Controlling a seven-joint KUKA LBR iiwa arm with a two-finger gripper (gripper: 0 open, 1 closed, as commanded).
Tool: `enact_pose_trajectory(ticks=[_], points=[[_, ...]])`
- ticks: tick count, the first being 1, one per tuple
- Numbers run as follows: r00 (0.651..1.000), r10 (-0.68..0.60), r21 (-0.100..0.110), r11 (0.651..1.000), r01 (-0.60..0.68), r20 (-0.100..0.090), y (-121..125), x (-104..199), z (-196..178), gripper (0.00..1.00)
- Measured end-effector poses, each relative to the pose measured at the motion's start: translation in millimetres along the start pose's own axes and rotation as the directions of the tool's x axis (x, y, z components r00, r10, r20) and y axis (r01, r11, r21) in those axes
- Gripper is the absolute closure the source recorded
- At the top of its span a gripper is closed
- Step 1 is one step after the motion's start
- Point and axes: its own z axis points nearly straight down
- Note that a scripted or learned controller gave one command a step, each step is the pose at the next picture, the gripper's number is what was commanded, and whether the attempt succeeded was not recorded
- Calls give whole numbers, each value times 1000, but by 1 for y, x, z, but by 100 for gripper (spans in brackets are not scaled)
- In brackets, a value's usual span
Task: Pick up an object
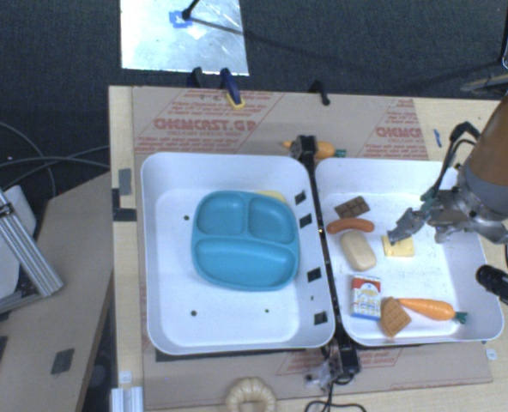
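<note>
The right bin holds several toy foods: a brown chocolate bar, a red sausage, a beige bread roll, a yellow cheese piece, a red and white carton, a waffle and an orange carrot. My gripper reaches in from the right and hovers just over the cheese piece, its grey fingers pointing left and down. Nothing shows between them.
The left bin holds a blue divided plate with something yellow peeking out behind it. A black divider with clips runs between the bins. A beige ring lies at the bench's front edge.
</note>
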Motion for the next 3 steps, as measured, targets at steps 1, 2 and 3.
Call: enact_pose_trajectory(ticks=[1,2,3], points=[[1000,-3,-11,1000,3,2,3,0,-6,0],[1000,-1,-6,1000,1,1,3,7,56,0],[1000,0,-7,1000,0,0,-4,6,101,0]])
